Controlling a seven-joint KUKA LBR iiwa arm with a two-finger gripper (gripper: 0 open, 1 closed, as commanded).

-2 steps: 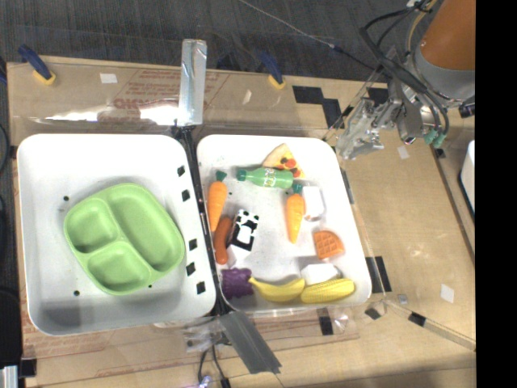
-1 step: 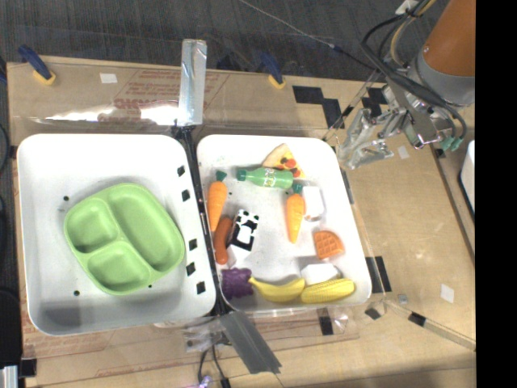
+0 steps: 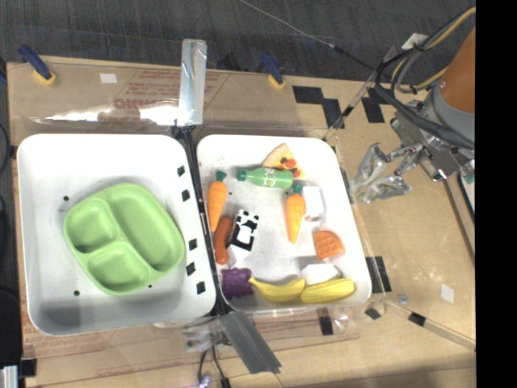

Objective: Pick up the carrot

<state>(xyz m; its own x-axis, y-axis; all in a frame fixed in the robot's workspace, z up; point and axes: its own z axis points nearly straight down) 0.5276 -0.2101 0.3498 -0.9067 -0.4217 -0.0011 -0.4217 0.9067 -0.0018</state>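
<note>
Two carrots lie in the right bin [image 3: 343, 176]. One carrot [image 3: 295, 215] with a green top lies near the bin's middle, tip pointing to the front. The other carrot [image 3: 216, 200] rests along the bin's left wall. My gripper [image 3: 381, 174] hovers outside the right bin, just past its right wall, about a hand's width right of the middle carrot. It is open and holds nothing.
Around the carrots are a green bottle [image 3: 265, 178], a pizza slice [image 3: 281, 158], a white block [image 3: 313, 203], a black-and-white toy [image 3: 245, 229], an orange waffle piece [image 3: 328, 243], a banana [image 3: 277, 288] and a purple item [image 3: 236, 281]. A green divided plate [image 3: 123, 237] fills the left bin [image 3: 32, 217].
</note>
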